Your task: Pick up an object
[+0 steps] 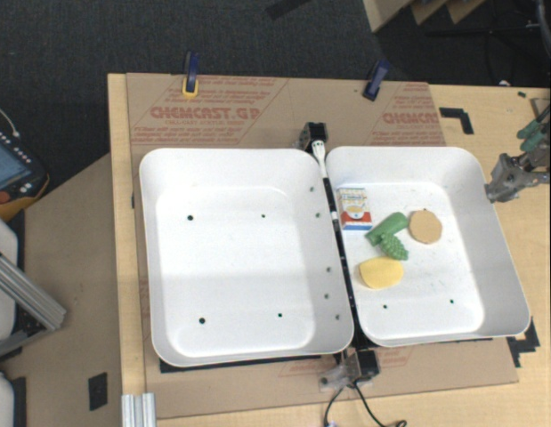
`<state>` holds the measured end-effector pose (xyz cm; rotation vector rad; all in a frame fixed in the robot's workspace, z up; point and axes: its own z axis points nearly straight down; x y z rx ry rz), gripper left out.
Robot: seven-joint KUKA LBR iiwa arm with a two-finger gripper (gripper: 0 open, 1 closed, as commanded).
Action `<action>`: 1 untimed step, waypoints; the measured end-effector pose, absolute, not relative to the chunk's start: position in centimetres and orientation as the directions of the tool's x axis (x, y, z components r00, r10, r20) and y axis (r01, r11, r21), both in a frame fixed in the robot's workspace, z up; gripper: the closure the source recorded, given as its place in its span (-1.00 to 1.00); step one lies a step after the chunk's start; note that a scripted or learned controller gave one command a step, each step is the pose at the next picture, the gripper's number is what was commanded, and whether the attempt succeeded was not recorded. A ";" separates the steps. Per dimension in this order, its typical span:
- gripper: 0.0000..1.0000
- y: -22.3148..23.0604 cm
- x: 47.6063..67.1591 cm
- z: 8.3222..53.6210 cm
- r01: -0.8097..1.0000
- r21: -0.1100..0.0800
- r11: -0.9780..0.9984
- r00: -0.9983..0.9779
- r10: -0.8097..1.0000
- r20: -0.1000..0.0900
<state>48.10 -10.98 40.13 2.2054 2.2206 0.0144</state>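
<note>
White bins (230, 172), two, right holds four objects (387, 237), gripper (515, 174) state unclear

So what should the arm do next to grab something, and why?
Probably swing the gripper left over the right bin and line up above the tan round piece. The gripper sits at the bin's right edge, outside it, holding nothing, and that piece is the nearest item, with bare floor on its right side.

One fixed camera looks down at a slant from above, taking in both white bins (150, 238) side by side.
</note>
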 end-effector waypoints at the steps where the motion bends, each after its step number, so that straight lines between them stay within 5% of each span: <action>1: 1.00 -9.0 47.8 27.0 1.000 -0.012 0.001 -0.001 1.000 0.003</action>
